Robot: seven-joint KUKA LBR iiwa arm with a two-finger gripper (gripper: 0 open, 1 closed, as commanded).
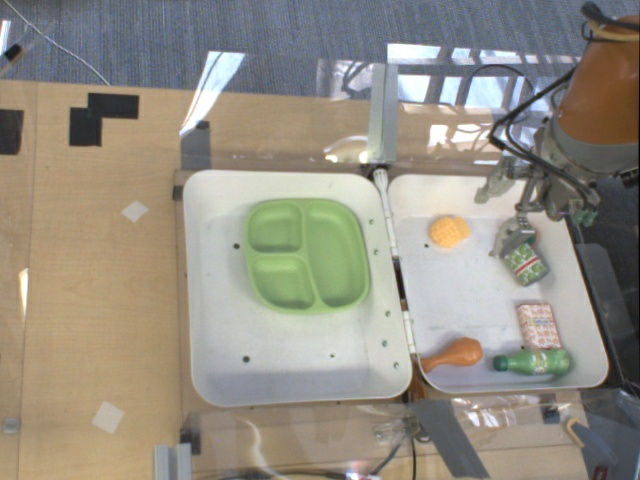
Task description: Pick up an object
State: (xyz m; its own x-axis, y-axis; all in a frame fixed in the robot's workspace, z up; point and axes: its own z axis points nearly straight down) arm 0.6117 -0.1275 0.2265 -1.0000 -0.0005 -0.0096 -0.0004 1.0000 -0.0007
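I'm looking down on a light wooden bench (90,298) that carries two shallow white bins side by side. The left bin (215,368) and the right bin (470,288) touch along their inner edges. On the bare benchtop to the left I see black tape shapes (102,115) near the far edge and a few small pale square patches (134,211) scattered nearer me.
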